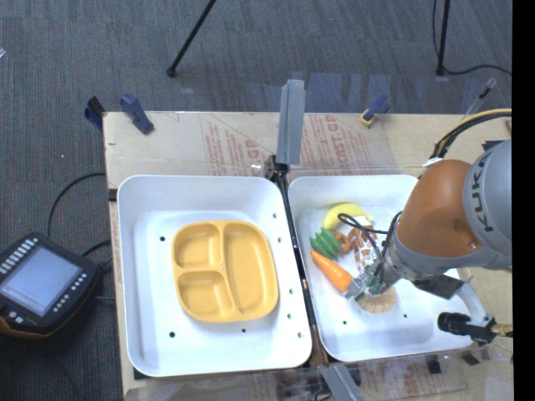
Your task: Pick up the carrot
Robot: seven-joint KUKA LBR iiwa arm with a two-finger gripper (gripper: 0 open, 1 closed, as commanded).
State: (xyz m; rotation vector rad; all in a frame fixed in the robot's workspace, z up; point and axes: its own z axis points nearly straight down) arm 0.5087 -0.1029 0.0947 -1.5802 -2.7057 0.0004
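Holding a yellow tray point(224, 270), left bin point(142, 307); right bin point(401, 341) has carrot point(331, 271), banana point(344, 215), other bits. Carrot lies just left of hand point(368, 284); finger state can't tell.

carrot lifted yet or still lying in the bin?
Lying flat. The carrot rests on the floor of the right bin, greens toward the banana; the gripper is at its tip.

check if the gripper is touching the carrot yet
Cannot tell. In the camera view the gripper sits right at the orange end of the carrot in the right bin, but the slanted look-down shows neither plain contact nor a plain gap.
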